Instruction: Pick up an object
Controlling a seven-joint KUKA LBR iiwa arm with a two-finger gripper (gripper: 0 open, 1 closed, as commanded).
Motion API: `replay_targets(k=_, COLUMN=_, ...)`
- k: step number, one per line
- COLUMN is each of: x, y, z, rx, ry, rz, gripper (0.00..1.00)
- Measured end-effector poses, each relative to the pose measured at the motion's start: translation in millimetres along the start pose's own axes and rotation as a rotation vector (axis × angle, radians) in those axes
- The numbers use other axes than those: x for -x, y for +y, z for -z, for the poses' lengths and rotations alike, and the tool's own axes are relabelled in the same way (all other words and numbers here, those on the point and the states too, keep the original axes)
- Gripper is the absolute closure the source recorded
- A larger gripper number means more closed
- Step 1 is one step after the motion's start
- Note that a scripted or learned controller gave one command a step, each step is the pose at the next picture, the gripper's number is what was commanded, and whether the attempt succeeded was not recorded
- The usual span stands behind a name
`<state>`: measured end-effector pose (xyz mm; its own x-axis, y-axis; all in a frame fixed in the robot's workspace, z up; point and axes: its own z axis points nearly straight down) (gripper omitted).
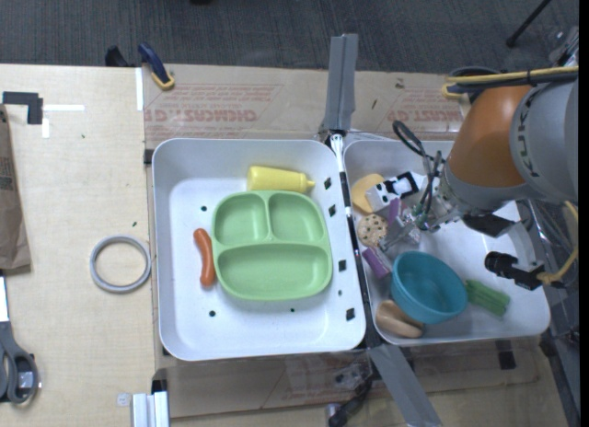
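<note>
Reaching into right bin (pixel 515 324) | gripper (pixel 402 229) just above blue bowl (pixel 428 287), beside cookie (pixel 372 228) | jaw opening and grasp: cannot tell | green tray (pixel 272 246) in left bin (pixel 175 259)

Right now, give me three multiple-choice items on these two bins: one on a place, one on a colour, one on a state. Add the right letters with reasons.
1. Where does the green divided tray lie?
A. in the left bin
B. in the right bin
C. on the bench outside the bins

2. What colour is the bowl in the right bin?
A. red
B. blue
C. white

3. How do the compartments of the green divided tray stand?
A. each holds food
B. stacked with bowls
C. all bare

Answers:
1. A, the tray sits in the middle of the left bin, between the orange sausage and the yellow bottle.
2. B, the bowl near the front of the right bin is plainly blue.
3. C, all three compartments show only green plastic.
</note>
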<state>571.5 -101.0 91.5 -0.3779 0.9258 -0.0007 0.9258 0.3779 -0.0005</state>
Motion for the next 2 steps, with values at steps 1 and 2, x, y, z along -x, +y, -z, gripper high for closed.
replay_targets(k=1, x=20, y=47, z=7, rx=0.001, ry=-0.001, rz=0.126, gripper=0.00)
replay_targets(k=2, x=39, y=72, z=0, rx=-0.026, ry=0.017, rz=-0.112, gripper=0.00)
